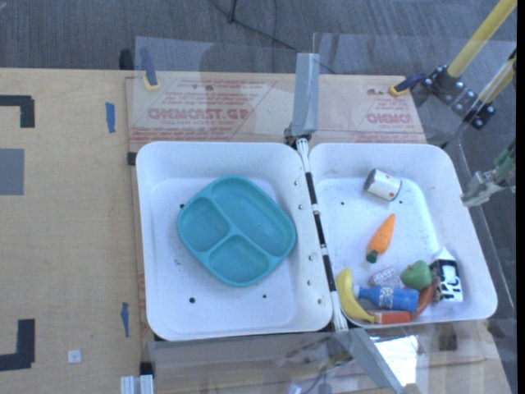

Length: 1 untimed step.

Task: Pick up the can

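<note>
The can point(382, 185) is small and silvery white with a dark open end. It lies on its side in the far part of the right bin point(443, 167), apart from the other items there. Bare bin floor surrounds it on all sides.
A toy carrot point(381, 236) lies in the middle of the right bin. A banana point(353, 295), a blue item point(385, 295), a green toy point(417, 273) and a black-and-white item point(447, 281) crowd its near edge. A teal divided plate point(236, 230) fills the left bin point(156, 171). A grey fitting point(492, 180) juts beyond the right rim.
</note>
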### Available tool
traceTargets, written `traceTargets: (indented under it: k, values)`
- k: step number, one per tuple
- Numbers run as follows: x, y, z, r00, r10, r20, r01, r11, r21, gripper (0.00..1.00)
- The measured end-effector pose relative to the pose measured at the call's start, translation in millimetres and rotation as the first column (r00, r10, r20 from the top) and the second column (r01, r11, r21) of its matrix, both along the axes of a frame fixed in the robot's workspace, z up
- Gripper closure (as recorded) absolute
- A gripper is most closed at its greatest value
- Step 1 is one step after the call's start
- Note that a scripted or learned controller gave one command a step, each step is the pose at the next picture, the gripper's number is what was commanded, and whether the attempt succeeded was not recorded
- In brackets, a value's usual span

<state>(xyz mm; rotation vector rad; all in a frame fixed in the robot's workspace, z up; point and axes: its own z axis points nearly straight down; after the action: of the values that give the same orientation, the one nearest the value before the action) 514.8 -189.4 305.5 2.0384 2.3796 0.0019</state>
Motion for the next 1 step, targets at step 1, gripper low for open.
traceTargets:
  k: [1]
  values:
    - [0.0,0.1,-0.1,1.0,0.0,0.0,0.0,1.0,0.0,0.0]
